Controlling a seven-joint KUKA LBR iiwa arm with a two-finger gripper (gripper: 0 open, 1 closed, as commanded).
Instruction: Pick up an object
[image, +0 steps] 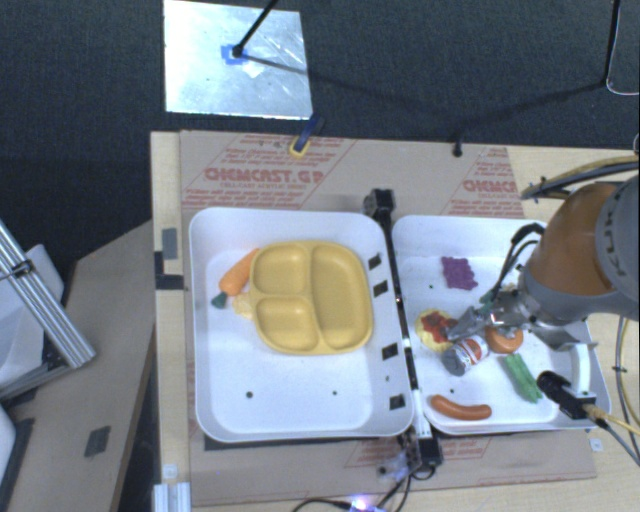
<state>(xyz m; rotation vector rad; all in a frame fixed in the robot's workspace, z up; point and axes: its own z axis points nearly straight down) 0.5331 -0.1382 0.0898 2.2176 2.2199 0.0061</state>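
You have the gripper (468, 338) low in the right bin (420, 235), near its middle and toward the wall shared with the left bin (205, 300), because that is where the small pieces crowd together. Whether its jaws are spread or pressed together, you cannot tell: the wrist and the clutter blur them. Just beside it lie one red-and-yellow toy (434, 326), one small can-like piece (468, 352) and one orange round piece (504, 341), any of which could be the object to pick; none is visibly pinched. Further off in that bin you have one green vegetable (521, 377) toward the near right corner, one sausage (460, 407) along the near edge and one purple cluster (457, 271) toward the far edge. The left bin carries one yellow divided plate (305, 296), centred, with one carrot (236, 273) tucked against its left rim.
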